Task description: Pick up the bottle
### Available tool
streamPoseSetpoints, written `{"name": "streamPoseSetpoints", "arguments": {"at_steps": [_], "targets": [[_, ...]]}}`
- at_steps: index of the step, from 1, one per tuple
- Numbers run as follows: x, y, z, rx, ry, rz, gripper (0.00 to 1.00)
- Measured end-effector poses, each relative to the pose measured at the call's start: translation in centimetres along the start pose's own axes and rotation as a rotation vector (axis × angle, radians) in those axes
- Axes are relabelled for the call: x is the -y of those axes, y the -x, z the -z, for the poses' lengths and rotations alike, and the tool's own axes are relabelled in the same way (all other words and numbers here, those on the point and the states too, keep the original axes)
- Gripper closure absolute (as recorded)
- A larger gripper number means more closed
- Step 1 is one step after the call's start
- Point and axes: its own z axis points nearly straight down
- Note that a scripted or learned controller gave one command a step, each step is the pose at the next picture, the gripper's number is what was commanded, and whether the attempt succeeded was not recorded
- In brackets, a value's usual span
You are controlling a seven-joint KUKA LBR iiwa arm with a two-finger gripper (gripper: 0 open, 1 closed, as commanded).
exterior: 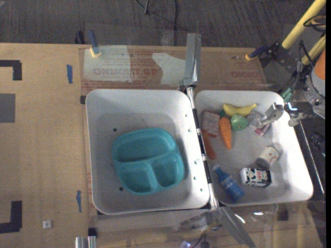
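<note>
A teal tray (149, 160) lies alone in the left bin (103, 107), well apart from the gripper (275, 112), which hangs at the far right edge of the right bin (302, 182); the arm (310, 94) enters from that side. Whether the fingers are released or clenched cannot be told at this size; nothing shows between them.

The bottle (227, 182), blue and lying on its side, rests at the near-left corner of the right bin, well apart from the gripper and diagonally across the bin from it, its cap end pointing up along the divider wall. Between fingers and bottle sit a milk carton (256, 176), just beside the bottle's base, and a small cup (267, 156). Closer to the fingers lie a carrot (225, 132), a banana (239, 109), a green fruit (239, 122) and, just beside the gripper, a silvery packet (257, 120).

To do the reach well, the gripper should probably travel over the clutter, turn its jaws across the bottle's narrow width, and descend at mid-body. The wall on one side and the carton on the other leave little room, so a centred, square approach seems wise.
</note>
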Motion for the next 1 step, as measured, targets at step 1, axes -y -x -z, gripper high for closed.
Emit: {"name": "streamPoseSetpoints", "arguments": {"at_steps": [1], "targets": [[5.37,-6.7,-15.84,0.004,0.011,0.6,0.0]]}}
